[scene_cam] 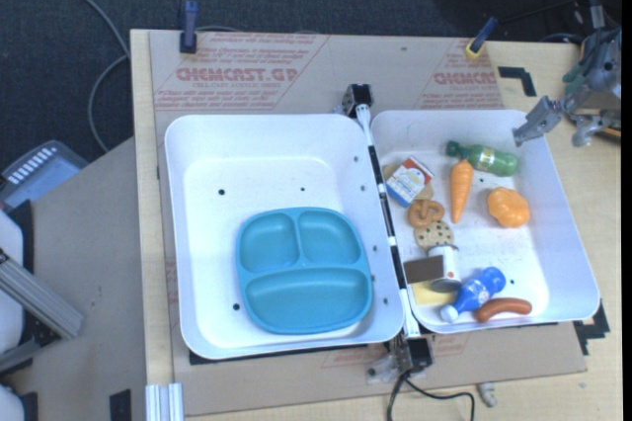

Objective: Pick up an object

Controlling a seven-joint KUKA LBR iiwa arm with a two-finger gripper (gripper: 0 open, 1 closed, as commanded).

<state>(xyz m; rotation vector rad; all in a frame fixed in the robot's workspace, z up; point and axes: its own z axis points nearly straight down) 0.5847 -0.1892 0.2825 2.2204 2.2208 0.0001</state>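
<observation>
The right bin (pixel 568 241) holds several small objects. Among them are a green bottle (pixel 484 158), a carrot (pixel 460 189), an orange fruit (pixel 508 208), a small carton (pixel 408 180), a pretzel (pixel 426 211), a cookie (pixel 433 233), a blue bottle (pixel 476 292) and a sausage (pixel 504 308). My gripper (pixel 561 126) hangs over that bin's far right corner, up and to the right of the green bottle. It is open, with nothing between its fingers.
A blue divided plate (pixel 303 269) lies in the left bin (pixel 197 162). A brown block (pixel 425 269) and a yellow piece (pixel 427 291) sit near the right bin's front left. Clamps (pixel 188 24) stand at the board's back edge.
</observation>
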